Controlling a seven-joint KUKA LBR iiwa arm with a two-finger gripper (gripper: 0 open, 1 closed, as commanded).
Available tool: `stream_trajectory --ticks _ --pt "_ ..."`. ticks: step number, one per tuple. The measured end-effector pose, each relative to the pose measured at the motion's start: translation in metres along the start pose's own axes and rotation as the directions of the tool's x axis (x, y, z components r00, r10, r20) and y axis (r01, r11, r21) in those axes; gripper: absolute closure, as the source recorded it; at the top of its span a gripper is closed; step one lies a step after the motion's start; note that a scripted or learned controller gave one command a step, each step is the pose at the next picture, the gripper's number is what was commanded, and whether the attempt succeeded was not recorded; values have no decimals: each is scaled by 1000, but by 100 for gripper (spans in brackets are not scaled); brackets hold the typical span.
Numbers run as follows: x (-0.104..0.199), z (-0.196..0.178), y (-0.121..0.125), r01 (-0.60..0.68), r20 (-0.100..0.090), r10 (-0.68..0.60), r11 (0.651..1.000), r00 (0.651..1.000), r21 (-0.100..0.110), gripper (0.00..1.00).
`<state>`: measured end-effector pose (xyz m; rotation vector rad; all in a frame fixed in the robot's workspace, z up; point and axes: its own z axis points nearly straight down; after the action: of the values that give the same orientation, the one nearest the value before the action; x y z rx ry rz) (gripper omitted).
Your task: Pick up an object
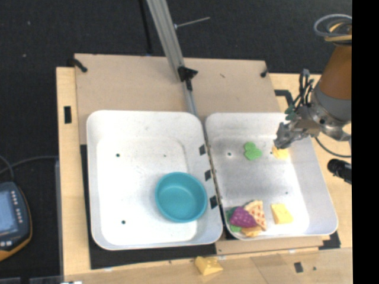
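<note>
My gripper (285, 138) hangs over the right bin (308, 176), near its far right side. Directly beneath its tip lies a small yellow piece (281, 154), partly covered by it. A green toy (253, 152) lies just left of that. At the bin's front sit a purple grape bunch (241, 218), a tan waffle-like wedge (256, 213) and a yellow block (282, 213). A blue bowl (180, 196) stands in the left bin (118, 141).
A yellow wedge (208, 265) lies on the bench in front of the bins. A slanted metal pole (169, 34) rises behind the divide between the bins. A handheld pendant (12, 218) rests at the far left.
</note>
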<state>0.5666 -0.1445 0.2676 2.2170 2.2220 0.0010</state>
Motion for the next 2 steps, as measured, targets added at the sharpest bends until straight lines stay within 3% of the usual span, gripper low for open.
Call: stream_trajectory --ticks 2 --pt "101 14 1 0 -1 0 1000 1000 1 100"
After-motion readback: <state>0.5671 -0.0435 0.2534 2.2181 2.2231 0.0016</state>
